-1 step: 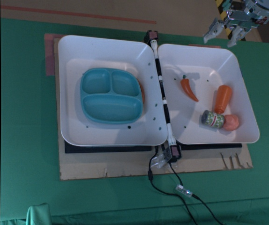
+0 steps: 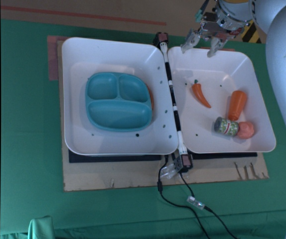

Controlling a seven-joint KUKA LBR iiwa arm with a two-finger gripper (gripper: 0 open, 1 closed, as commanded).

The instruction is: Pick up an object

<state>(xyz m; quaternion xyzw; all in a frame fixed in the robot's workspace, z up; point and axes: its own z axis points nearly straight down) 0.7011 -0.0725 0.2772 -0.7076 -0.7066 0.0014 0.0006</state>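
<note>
We see the claw [image 2: 202, 45] spread open and holding nothing above the right bin's [image 2: 255, 73] far rim. A tapered, glossy carrot [image 2: 200, 93] lies in open room nearer than that rim.

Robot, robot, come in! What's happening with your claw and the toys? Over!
End effector open, holding nothing, above right bin's far edge. Carrot, orange bottle, jar lying untouched in that bin. Nothing blocking the carrot.
</note>
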